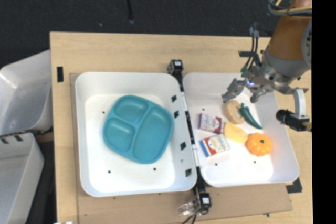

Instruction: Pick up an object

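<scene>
Green pepper [250, 115] lies seemingly just below the open hand [244, 90].

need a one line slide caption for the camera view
Open claw poised above small food items in the right bin; teal divided plate in the left bin.

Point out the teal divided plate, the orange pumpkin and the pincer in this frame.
teal divided plate [138, 128]: camera view, on the ridge between its compartments.
orange pumpkin [259, 145]: camera view, middle of its rounded top.
pincer [245, 92]: camera view, midway between its two fingertips.
</scene>
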Robot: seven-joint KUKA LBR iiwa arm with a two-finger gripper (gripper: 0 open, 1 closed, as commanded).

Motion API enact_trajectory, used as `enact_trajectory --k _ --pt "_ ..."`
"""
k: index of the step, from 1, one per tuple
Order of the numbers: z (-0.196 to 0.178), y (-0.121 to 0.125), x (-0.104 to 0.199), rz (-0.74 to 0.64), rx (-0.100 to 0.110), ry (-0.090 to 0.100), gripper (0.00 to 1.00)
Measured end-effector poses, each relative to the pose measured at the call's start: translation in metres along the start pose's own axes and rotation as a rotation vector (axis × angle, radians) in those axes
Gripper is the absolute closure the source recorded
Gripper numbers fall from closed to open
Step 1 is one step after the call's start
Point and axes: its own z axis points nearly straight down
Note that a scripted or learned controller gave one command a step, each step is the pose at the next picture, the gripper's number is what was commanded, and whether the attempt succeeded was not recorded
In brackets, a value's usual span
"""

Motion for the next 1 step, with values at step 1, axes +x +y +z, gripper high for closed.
enact_trajectory --k 1 --pt "-0.0084 0.0027 0.0003 -0.004 -0.014 -0.002 0.0"
